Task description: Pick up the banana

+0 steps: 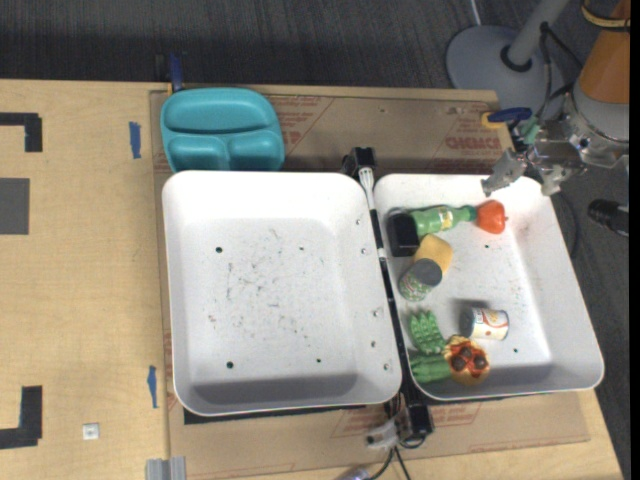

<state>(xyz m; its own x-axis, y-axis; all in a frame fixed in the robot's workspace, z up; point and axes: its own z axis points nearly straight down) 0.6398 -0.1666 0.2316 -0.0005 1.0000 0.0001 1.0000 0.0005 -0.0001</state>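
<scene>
My gripper [522, 182] hangs over the back rim of the right bin [560, 298], just right of a small red fruit [491, 216]. Its fingers stand open with nothing between them. The only banana-coloured thing I can make out is a stubby yellow piece [435, 251] in the left half of that bin; its shape is unclear. That piece lies below a green bottle [440, 218] and touches a grey can [419, 279]. It is well to the lower left of the gripper.
The right bin also holds a black block [402, 233], a green toy [426, 340], a white cup [488, 321] and an orange-brown item [467, 359]. The left bin [270, 288] adjoins it. A teal tray [222, 128] sits behind the left bin.
</scene>
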